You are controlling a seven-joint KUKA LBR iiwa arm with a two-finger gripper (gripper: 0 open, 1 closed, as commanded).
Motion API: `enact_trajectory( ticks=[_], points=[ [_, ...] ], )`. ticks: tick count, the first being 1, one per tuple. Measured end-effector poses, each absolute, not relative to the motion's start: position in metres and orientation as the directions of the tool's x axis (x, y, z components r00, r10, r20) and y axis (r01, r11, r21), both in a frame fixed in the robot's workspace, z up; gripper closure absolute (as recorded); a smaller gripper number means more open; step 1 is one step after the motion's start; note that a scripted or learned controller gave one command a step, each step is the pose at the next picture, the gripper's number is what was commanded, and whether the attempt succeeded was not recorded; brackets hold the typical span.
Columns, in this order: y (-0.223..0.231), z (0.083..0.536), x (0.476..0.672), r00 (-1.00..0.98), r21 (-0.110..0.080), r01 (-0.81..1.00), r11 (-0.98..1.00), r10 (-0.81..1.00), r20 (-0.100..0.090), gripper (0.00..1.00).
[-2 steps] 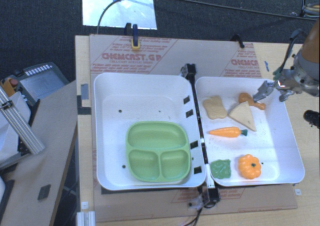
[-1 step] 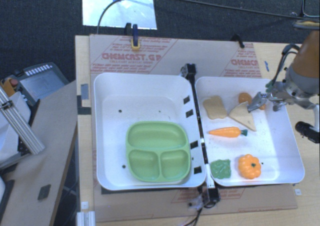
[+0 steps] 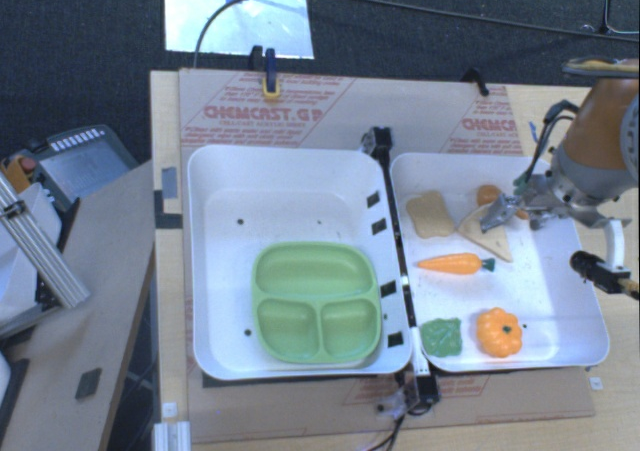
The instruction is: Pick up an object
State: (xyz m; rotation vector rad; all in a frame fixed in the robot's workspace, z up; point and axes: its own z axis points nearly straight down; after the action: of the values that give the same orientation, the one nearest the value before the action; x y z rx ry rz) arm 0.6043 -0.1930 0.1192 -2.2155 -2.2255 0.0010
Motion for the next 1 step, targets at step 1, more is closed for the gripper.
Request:
enact_trajectory(
  ticks=[1],
  points=[
    [-0.1936,0.1331,0.6059,-0.006,0.005,1.0,0.006,1.0,-0.002,1.0]
  ],
)
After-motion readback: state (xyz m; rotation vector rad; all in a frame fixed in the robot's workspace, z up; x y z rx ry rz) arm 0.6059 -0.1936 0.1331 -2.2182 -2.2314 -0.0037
